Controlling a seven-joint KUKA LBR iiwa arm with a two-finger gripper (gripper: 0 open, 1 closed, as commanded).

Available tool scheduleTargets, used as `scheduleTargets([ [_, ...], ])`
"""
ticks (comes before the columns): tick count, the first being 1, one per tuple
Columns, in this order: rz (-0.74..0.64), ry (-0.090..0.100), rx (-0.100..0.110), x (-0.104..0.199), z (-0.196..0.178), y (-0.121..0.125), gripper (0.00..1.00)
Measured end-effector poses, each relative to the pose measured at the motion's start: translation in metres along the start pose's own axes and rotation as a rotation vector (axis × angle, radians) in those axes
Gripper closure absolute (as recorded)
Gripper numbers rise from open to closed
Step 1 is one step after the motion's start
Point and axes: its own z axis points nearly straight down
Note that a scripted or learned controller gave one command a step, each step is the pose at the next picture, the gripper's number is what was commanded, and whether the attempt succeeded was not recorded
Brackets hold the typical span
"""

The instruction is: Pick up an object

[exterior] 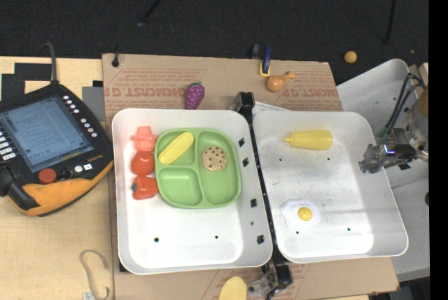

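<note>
While the gripper [371, 160] waits at the frame's right edge, no pick has begun.
Jaws' state: cannot tell. Nearest targets: yellow bottle [309, 140] upper right bin, fried egg [302, 212] below; next, reach in and descend.

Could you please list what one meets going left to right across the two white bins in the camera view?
Red plastic toy pieces → yellow toy corn cob → brown toy cookie, both on the green divided plate → white toy fried egg → grey gripper.
</note>
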Motion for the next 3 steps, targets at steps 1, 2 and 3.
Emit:
scheduleTargets([
  [1, -0.001, 0.002, 0.004, -0.001, -0.005, 0.0, 1.0],
  [2, -0.004, 0.003, 0.004, 0.041, -0.009, 0.012, 1.0],
  [3, -0.004, 0.004, 0.006, 0.094, 0.0, 0.016, 1.0],
])
